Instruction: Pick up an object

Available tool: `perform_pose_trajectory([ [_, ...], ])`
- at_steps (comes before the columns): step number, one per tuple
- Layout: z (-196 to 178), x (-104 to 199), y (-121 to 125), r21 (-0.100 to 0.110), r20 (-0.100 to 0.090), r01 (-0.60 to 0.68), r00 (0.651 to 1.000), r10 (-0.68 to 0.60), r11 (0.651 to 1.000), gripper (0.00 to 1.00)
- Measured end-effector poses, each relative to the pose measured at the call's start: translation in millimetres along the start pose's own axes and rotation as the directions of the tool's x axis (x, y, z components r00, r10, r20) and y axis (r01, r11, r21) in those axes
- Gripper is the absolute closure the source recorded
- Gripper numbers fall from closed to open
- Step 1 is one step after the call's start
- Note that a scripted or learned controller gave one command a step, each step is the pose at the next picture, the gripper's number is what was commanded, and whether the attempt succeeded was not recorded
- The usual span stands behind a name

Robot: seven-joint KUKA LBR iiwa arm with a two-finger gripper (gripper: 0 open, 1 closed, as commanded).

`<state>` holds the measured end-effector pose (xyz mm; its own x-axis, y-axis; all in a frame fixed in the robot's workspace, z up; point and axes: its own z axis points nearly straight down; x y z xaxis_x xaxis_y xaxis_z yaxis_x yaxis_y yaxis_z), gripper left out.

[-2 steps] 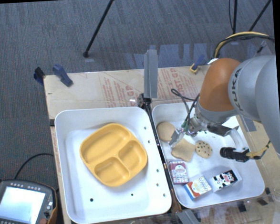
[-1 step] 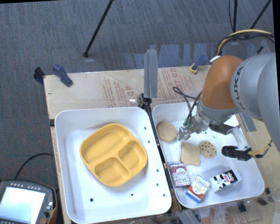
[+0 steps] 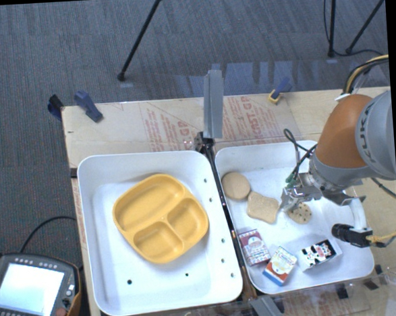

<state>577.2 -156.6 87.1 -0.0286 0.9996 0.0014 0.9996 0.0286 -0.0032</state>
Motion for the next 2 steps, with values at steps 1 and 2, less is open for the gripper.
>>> perform_pose_trajectory([
  [1, 0, 0, 0, 0.000, -0.001, -0.001, 1.000, 0.001, 1.000, 0.00],
  [2, 1, 36, -45, 0.000, -0.001, 0.329, 0.944, -0.329, 0.944, 0.00],
])
